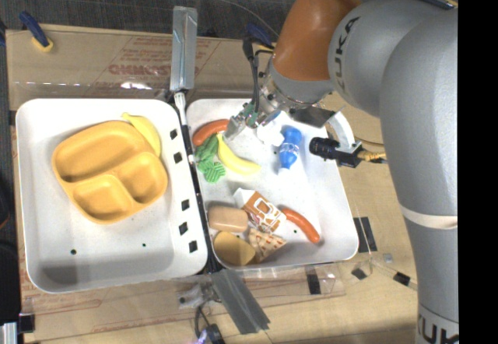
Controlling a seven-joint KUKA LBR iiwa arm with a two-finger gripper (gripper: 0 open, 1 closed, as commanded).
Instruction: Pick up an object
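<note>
My gripper hangs low over the back left of the right bin, below the arm's orange band. It is just above the upper end of a yellow banana and next to a red sausage. A green leafy toy lies left of the banana. A blue object lies to the gripper's right. Nearer the front are a tan bun, an orange-and-white packet, a second red sausage and a yellow wedge.
The left bin holds a yellow divided plate and a second banana at the plate's back edge. A metal bar runs back from the divider between the bins. The arm's grey body covers the right side.
</note>
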